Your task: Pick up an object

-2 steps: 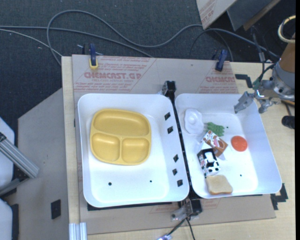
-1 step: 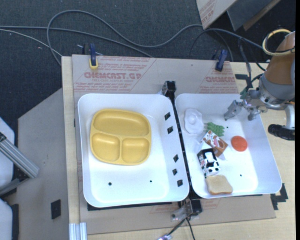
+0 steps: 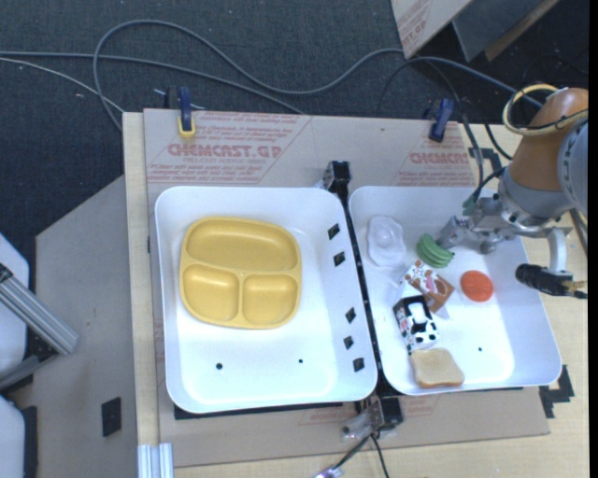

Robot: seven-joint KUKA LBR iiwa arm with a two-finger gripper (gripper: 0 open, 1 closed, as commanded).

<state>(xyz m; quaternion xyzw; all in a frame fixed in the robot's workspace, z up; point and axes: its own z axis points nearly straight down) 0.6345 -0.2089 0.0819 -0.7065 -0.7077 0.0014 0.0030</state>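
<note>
Right bin (image 3: 523, 359) | far edge: fingers (image 3: 447, 241) by green disc (image 3: 433, 250), state unclear

A dark grey carpeted floor (image 3: 65, 140) fills the upper and left part of the view. A thin grey cable (image 3: 234, 75) loops across it. On the pale wooden bench (image 3: 135, 280) lies a brown cardboard sheet printed with red lettering (image 3: 234, 140), held at its far edge by a blue-and-yellow clamp (image 3: 186, 110) and a blue clamp (image 3: 440, 119). A brown cardboard box (image 3: 430, 19) sits at the top edge. A ribbed aluminium rail (image 3: 33, 308) slants in at the left. The light is even and soft, with faint shadows.
</note>
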